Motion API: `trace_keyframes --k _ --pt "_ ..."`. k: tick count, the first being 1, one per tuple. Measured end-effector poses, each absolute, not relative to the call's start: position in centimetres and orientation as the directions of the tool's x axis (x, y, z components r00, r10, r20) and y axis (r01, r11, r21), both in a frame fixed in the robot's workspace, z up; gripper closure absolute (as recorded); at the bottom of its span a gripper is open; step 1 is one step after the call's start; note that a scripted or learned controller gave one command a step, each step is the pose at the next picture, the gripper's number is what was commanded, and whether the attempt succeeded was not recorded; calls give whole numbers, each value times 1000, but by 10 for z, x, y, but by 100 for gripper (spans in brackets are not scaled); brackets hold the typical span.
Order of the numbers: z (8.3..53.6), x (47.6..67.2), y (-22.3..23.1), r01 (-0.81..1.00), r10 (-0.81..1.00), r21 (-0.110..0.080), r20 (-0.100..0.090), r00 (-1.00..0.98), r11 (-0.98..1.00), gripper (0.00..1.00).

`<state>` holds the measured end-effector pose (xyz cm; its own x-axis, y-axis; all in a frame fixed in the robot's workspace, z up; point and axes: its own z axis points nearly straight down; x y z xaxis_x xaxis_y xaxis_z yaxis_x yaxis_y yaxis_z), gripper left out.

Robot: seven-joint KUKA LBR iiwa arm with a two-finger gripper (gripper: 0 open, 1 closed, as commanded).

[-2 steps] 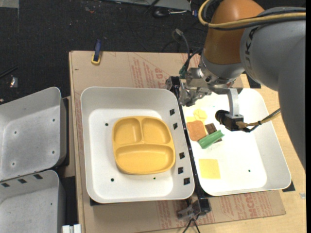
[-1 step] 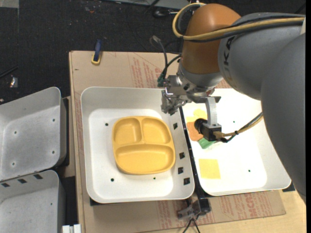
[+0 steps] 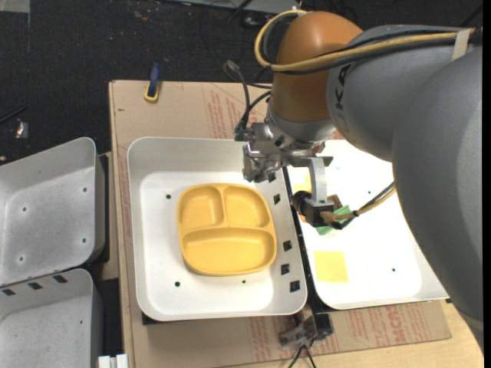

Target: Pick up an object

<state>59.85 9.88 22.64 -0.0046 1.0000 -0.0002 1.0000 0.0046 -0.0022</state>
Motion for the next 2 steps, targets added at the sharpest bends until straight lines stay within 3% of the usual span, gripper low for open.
trace_keyframes --k 1,2 --pt "238 599 98 1000 1000 1 0 -3 3 100" --pt "238 599 98 1000 1000 0 0 -2 2 0"
